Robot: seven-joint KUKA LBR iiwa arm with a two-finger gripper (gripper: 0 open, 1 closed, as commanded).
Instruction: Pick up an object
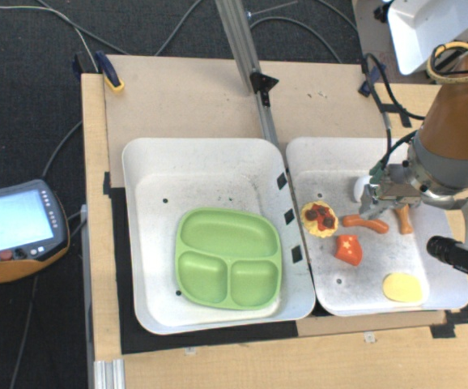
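Right, the arm (453, 128) reaches in from the right, its upper part cut off by the frame edge, and its bulk hides the far right corner of the right bin (331, 156). The gripper (382, 197) sits low over that bin, just above the orange sausage (367, 224); its tips blur into the metal around them, so whether the fingers are spread or clenched I cannot tell, and nothing is plainly seen between them. A second orange piece (405, 219) pokes out from under the gripper, half hidden. Beside the sausage, to the left, lies a small pizza-like toy (320, 219), yellow with dark red topping. Below it sits a red chunk (348, 250), and near the bin's front a yellow oval piece (402, 287). Over in the left bin (149, 168) rests a green three-compartment tray (229, 258), well apart from the arm. On the table's left side, off the board, a handheld pendant (17, 229) shows a bright screen, too washed out to read any writing.
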